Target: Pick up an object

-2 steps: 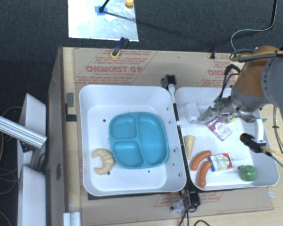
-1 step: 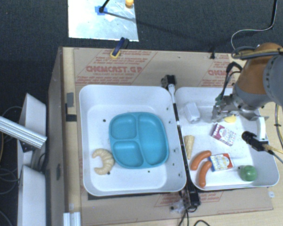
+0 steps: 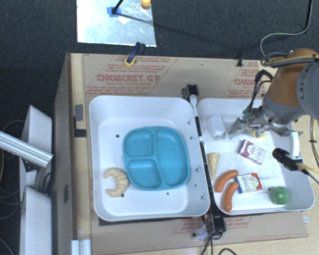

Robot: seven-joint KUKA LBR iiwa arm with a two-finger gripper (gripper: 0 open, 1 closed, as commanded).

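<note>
My gripper [image 3: 243, 125] hangs low over the back of the right bin [image 3: 303, 201], under the grey arm with its orange band [image 3: 287, 84]. Just left of it lies a white object [image 3: 217, 125], and a bit of yellow [image 3: 258, 134] shows right beside it. In front of it a red and white carton [image 3: 251, 152] lies flat. Nearer the front are a pale cone [image 3: 213, 164], two orange sausages [image 3: 226, 179] [image 3: 229, 194], a second small carton [image 3: 249, 183] and a green apple [image 3: 279, 195]. Nothing shows as held.
The left bin [image 3: 103, 116] holds a blue divided plate [image 3: 156, 157] and a croissant [image 3: 116, 181] at its front left. A ridge [image 3: 200, 142] separates the two bins. Cables [image 3: 308, 169] trail along the right bin's right side.
</note>
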